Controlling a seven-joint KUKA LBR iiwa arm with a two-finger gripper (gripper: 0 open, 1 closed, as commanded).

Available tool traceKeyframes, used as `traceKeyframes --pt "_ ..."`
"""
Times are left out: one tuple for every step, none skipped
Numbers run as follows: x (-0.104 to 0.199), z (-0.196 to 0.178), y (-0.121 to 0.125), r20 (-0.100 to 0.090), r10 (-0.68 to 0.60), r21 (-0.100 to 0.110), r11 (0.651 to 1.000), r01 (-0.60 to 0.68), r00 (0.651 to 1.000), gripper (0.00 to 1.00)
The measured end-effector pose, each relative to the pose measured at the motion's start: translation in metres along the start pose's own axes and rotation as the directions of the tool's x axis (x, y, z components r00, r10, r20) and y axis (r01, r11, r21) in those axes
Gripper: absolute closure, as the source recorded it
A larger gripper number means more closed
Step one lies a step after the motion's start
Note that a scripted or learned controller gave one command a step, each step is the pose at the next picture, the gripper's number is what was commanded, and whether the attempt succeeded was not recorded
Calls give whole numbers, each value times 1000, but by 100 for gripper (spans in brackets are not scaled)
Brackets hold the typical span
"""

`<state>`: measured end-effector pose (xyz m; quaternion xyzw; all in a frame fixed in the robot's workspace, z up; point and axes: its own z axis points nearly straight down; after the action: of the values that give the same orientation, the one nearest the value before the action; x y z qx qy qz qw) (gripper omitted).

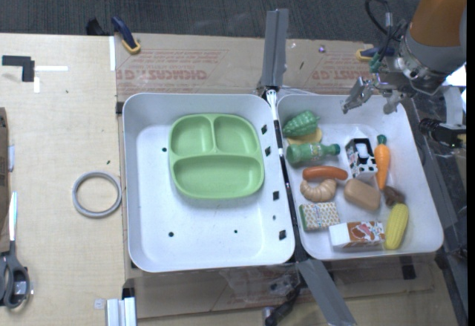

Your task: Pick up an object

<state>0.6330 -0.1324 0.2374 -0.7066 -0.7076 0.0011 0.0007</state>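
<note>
Two bins (pixel 148 243); green tray (pixel 217 156) left, toy food (pixel 349 191) right; gripper (pixel 377 96) spread apart, holding nothing

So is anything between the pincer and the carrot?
Nothing visible. The pincer hangs over the right bin's far edge, and bare white floor lies between it and the carrot. The cow-print carton sits close on the carrot's left side.
</note>
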Motion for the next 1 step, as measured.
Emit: traceKeyframes --pt "-4 105 -61 0 110 0 994 -110 994 0"
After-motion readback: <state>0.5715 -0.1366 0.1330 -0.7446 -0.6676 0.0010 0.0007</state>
